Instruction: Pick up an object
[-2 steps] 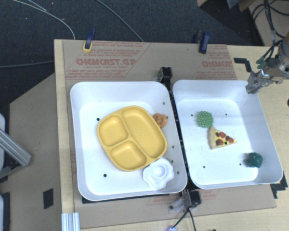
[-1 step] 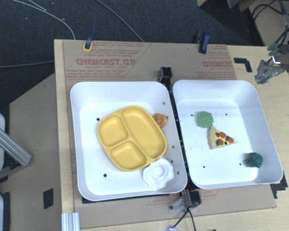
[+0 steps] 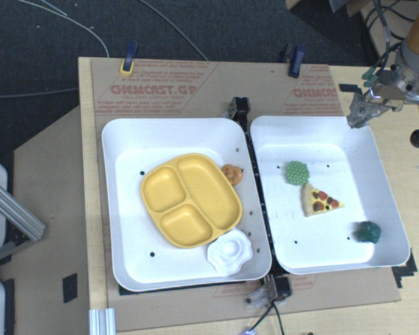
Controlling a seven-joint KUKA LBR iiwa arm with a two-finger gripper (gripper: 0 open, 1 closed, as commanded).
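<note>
My gripper [image 3: 359,115] hangs at the far right corner of the right bin [image 3: 286,246], above its rim, with nothing seen between its tips. In that bin lie a green broccoli piece [image 3: 297,172], a pizza slice [image 3: 318,201] just below it, and a dark green lump [image 3: 367,232] near the right wall. The left bin [image 3: 122,187] holds a yellow divided plate [image 3: 190,199], a small brown cookie-like piece [image 3: 232,174] at the plate's upper right, and a white frilly object [image 3: 230,251] at the plate's lower right.
The bins sit on a cardboard sheet [image 3: 160,82] held by a blue-and-yellow clamp [image 3: 129,56] and a blue clamp [image 3: 294,60]. A black bracket [image 3: 239,107] stands between the bins at the back. Cables run across the dark floor at top left.
</note>
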